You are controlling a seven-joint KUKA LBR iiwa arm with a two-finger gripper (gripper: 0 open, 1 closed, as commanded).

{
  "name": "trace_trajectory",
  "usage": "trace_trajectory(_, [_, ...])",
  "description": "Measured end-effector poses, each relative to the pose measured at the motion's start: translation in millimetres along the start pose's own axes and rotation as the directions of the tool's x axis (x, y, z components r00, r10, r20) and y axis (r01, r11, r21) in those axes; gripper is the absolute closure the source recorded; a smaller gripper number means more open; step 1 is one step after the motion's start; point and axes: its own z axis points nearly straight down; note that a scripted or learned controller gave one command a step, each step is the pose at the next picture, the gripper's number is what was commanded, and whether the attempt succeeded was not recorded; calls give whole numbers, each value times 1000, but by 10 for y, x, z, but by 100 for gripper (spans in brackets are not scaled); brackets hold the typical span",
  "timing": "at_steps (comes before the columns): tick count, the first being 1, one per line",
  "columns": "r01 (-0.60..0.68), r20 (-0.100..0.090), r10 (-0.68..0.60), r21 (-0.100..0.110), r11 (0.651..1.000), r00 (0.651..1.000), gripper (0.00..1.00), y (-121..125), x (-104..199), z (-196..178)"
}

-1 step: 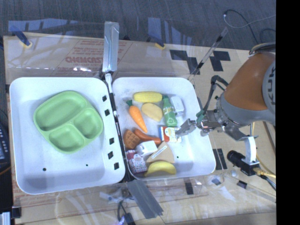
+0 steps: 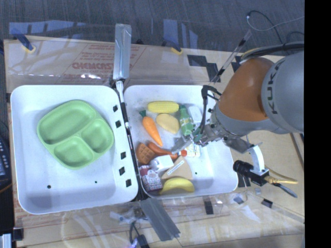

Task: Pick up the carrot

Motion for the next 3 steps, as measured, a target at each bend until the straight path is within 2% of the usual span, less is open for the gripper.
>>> trace_trajectory(1, [-95,3,95,-4,995,995,0,133,275,636])
trace_trajectory(2, [-81,6,81,-11,997,997,0,984,-144,924])
trace_trajectory(3, [-77,6,77,-10,997,997,100,988,-143,818])
